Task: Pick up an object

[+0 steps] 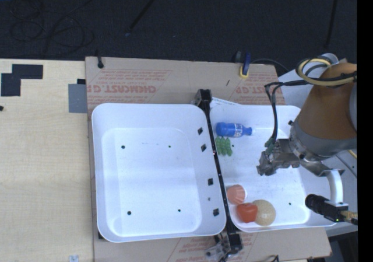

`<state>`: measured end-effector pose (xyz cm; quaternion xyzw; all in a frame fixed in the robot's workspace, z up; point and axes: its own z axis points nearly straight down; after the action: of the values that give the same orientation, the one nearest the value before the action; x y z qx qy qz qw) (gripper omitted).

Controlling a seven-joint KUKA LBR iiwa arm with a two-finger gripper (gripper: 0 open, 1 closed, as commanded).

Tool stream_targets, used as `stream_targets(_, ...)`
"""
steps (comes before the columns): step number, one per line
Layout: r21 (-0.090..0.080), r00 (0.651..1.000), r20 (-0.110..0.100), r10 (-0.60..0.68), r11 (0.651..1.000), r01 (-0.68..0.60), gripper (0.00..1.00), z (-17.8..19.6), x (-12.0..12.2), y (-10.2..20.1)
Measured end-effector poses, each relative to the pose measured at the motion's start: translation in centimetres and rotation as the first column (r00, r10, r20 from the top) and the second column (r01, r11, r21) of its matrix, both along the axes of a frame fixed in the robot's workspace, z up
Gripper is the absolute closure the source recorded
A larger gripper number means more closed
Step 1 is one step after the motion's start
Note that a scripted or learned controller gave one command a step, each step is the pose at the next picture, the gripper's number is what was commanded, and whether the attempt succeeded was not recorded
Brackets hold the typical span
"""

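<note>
Bottle (233, 130), greens (224, 147) and three fruits (250, 203) fill the right bin (294, 220).

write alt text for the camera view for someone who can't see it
A grey robot arm reaches in from the right, its gripper hanging over the right bin, apart from the things in it. That bin holds a blue bottle and a green item near its left wall, and a pink ball, red ball and cream ball clustered at the near edge. The left bin sits beside it.
</note>
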<state>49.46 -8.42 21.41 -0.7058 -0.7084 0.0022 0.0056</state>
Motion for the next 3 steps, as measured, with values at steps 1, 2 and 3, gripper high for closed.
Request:
stream_targets(1, -0.006, 1.000, 0.011, 0.001, 1.000, -0.001, 1.00, -12.5, 11.3, -1.9)
stream_targets(2, -0.008, 1.000, 0.009, -0.007, 1.000, 0.007, 1.00, -12.7, 10.8, -8.1)
stream_targets(3, -0.009, 1.000, 0.017, -0.005, 1.000, 0.005, 1.00, -4.8, 12.2, -11.6)
